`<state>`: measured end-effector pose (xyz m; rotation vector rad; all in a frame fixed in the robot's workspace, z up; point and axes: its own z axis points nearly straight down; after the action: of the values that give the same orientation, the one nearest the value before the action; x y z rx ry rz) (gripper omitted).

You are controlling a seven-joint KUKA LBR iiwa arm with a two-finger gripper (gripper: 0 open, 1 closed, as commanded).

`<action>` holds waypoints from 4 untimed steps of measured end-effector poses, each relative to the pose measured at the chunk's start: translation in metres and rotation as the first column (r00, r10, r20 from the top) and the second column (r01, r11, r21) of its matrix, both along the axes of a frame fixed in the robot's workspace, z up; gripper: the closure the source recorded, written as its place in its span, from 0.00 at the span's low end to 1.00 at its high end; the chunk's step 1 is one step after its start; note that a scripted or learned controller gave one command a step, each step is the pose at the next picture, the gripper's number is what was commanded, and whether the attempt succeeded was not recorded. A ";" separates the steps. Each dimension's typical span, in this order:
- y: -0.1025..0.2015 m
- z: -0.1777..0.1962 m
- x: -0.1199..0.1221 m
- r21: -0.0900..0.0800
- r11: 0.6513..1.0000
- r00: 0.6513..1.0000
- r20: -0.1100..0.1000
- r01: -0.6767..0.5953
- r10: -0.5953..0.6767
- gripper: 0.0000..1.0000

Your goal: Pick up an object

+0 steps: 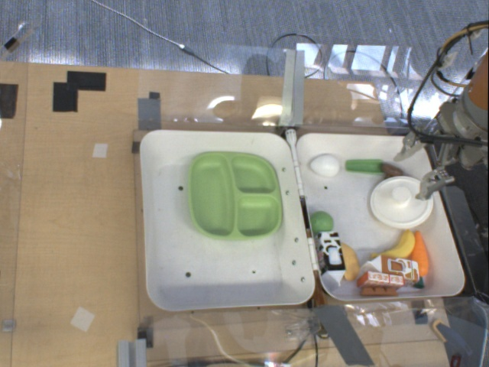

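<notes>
white plate [399,202]; upright; right bin; green stick [364,166] near, apart

Wood bench [69,228], black tape marks [76,89] top left, thin cable [114,10] across grey floor [229,14], metal divider post [289,86] btwn bins

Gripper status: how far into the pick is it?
Early. Done: the arm has reached in, and the gripper sits over the right bin's upper right corner. In hand: nothing visible between its fingers; one fingertip is at the edge of the white dish. Left: the whole grasp and lift. The green stick, banana, carrot and carton all lie in that bin.
</notes>
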<state>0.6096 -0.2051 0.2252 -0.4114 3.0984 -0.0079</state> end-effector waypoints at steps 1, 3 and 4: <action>0.002 -0.128 -0.039 0.006 0.996 0.996 -0.014 -0.091 0.091 0.00; 0.088 -0.135 0.058 0.005 0.990 0.990 -0.003 0.139 -0.139 0.00; 0.086 -0.136 0.018 0.005 0.990 0.990 -0.004 0.143 -0.143 0.00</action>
<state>0.6277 -0.1186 0.0895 -0.1881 3.1228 -0.0012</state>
